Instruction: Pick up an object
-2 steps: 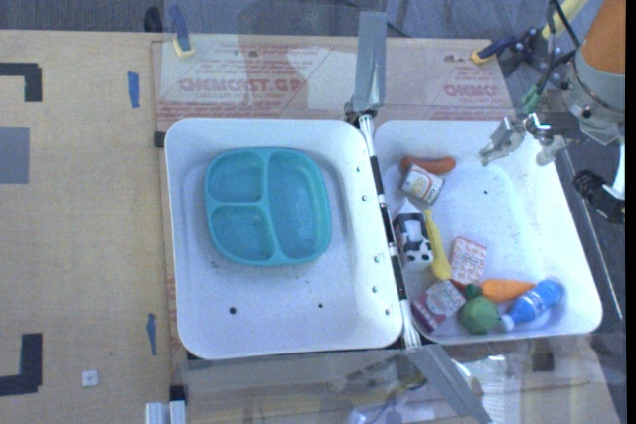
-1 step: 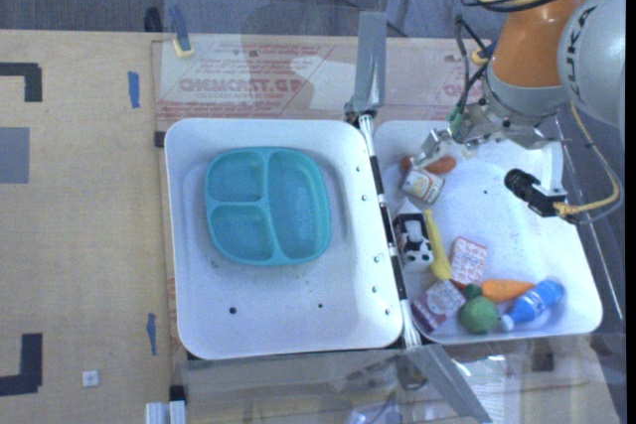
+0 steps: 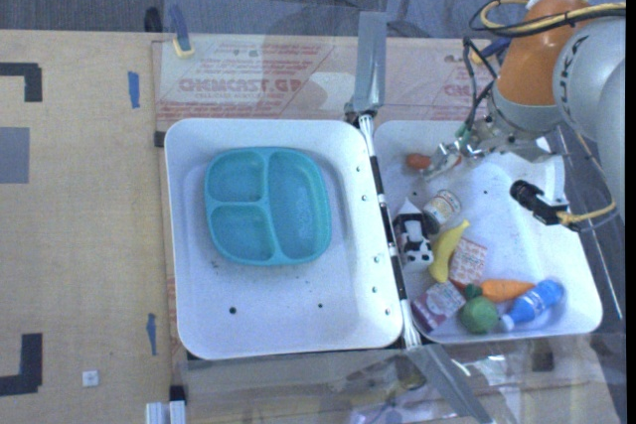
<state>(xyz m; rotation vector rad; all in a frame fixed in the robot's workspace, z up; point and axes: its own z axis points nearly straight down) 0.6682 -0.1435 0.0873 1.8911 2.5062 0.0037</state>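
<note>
Objects: red piece (image 3: 418,160), can (image 3: 442,207), banana (image 3: 449,248) in right bin (image 3: 571,258), centre-right of frame.
Gripper (image 3: 449,156): just right of red piece, above can; finger spread unclear.
Left bin (image 3: 189,213): teal tray (image 3: 267,206).

Glossy teal plastic plate (image 3: 267,206), smooth white plastic bins (image 3: 189,243), matt wooden bench (image 3: 75,213).

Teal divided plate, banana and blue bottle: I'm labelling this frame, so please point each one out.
Teal divided plate (image 3: 267,206): camera view, on the ridge where its compartments meet.
Banana (image 3: 446,247): camera view, middle of its yellow body.
Blue bottle (image 3: 534,303): camera view, middle of its blue body.
</note>
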